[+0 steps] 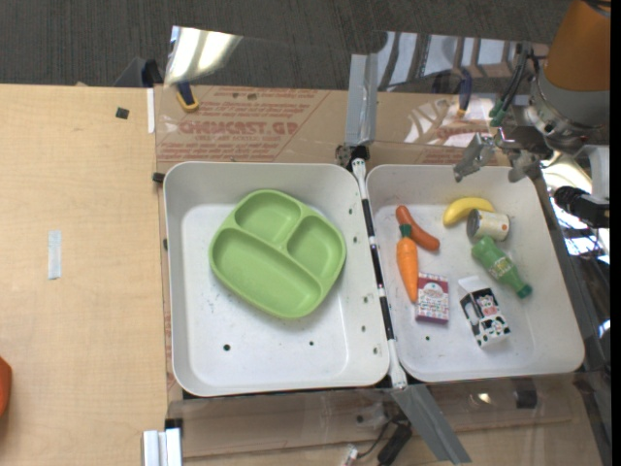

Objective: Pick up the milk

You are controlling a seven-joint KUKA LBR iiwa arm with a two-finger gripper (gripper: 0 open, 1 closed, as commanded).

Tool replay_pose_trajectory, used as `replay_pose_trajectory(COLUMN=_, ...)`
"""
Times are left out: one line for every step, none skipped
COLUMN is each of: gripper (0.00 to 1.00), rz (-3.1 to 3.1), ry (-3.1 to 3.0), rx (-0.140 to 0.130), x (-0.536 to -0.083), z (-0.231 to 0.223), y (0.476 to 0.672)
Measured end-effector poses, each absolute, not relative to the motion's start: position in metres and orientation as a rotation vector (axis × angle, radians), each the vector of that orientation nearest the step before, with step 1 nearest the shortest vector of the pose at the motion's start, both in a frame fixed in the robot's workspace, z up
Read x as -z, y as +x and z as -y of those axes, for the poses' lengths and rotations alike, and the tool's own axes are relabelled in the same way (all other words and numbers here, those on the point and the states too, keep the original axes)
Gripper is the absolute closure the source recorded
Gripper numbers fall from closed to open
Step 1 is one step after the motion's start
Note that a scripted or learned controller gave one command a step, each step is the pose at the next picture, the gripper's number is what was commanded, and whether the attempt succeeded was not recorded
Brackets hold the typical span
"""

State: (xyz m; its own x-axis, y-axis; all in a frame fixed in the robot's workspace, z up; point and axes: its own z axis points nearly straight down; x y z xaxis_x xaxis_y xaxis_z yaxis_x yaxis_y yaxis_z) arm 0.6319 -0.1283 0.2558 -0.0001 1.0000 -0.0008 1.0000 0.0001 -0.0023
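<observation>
The milk [485, 316] is a small white carton with black cow patches, lying flat near the front of the right bin [558, 343]. My gripper [493, 161] hangs over the back edge of that bin, well behind the milk and apart from it. Its fingers [466, 167] are spread open with nothing between them. The banana and the other items lie between the gripper and the carton.
In the right bin also lie a yellow banana [467, 209], a small can [490, 225], a green bottle [499, 266], a carrot [408, 268], a red sausage [419, 230] and a pink carton [432, 299]. The left bin [194, 357] holds a green divided plate [277, 252].
</observation>
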Motion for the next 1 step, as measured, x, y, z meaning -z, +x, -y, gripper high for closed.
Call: replay_pose_trajectory(gripper=0.0, rz=2.311, ry=-2.126, rx=-0.002, x=-0.1115, z=0.1805, y=0.5998)
